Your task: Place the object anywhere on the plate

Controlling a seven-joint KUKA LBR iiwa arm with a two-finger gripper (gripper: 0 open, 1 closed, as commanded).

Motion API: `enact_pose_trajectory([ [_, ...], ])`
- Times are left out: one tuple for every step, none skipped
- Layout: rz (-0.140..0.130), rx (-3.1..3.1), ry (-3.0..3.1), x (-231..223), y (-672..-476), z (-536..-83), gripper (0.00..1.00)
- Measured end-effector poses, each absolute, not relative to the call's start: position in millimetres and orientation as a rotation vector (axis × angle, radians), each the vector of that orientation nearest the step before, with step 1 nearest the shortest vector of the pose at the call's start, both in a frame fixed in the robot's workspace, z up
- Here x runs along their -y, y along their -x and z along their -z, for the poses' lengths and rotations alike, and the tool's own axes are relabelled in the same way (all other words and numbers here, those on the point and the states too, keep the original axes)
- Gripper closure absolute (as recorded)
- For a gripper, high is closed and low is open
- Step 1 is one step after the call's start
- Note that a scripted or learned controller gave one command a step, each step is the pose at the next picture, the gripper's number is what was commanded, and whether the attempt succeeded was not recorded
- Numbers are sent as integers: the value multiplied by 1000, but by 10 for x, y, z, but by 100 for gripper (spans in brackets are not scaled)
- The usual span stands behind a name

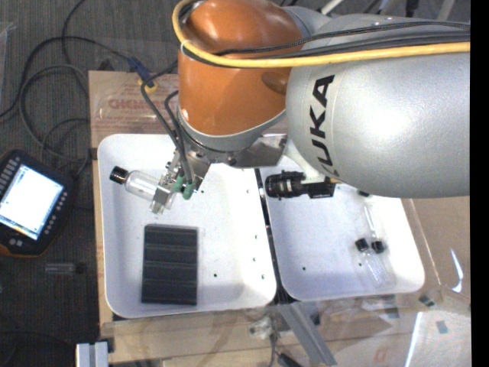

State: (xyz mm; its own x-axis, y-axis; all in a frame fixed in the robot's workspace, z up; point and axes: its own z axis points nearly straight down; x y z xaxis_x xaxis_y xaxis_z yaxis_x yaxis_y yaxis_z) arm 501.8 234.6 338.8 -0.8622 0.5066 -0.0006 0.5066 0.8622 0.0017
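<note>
Two bins sit side by side on the bench [122, 105]. In the left bin [107, 228] a bottle [136, 182] lies near the back-left corner, with the gripper [174, 193] over its right end, and the plate [170, 264] lies toward the front edge — left of centre, apart from the bottle. In the right bin [336, 281] vials [370, 252] lie near the right edge.

View from above: a big grey arm [382, 113] with an orange band leans over the left white bin [107, 281]. Its hand [172, 188] sits right at one end of a clear bottle [136, 183] with a black cap, lying on its side. Nearer the front, apart from the bottle, a black ribbed plate [170, 264] lies flat. In the right white bin [321, 281] lie small clear vials [370, 251] with black caps.
</note>
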Motion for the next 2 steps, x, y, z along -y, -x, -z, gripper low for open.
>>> enact_pose_trajectory([
  [2, -3065, -698, -2333, -4831, -2307, 100],
  [1, -3093, -546, -2332, -4840, -2433, 100],
])
